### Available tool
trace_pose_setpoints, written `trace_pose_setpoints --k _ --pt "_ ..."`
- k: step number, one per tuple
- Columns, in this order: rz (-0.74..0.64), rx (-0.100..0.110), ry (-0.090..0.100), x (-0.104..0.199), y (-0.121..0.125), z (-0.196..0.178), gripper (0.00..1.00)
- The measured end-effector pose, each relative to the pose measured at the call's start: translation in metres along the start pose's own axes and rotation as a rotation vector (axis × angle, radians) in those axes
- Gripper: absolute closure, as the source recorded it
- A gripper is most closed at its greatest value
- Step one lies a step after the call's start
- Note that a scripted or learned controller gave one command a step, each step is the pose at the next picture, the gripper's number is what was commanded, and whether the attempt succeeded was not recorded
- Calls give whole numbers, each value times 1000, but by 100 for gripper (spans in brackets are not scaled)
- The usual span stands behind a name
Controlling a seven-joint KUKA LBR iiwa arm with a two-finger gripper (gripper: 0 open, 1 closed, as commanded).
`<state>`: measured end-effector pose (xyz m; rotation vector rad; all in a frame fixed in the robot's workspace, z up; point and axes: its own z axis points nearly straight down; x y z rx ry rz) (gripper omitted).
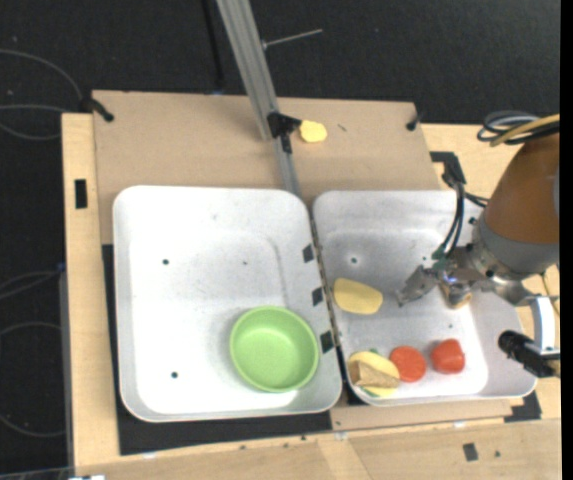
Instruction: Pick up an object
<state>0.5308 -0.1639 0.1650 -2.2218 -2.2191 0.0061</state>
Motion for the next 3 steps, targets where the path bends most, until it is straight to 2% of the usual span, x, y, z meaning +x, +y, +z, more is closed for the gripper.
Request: trace_pose_setpoints --k 1,2,3 --pt "0 1 0 -1 3 63 0" --pt "5 -8 2 -1 5 48 100" --pt "-6 -10 1 8 8 -1 100"
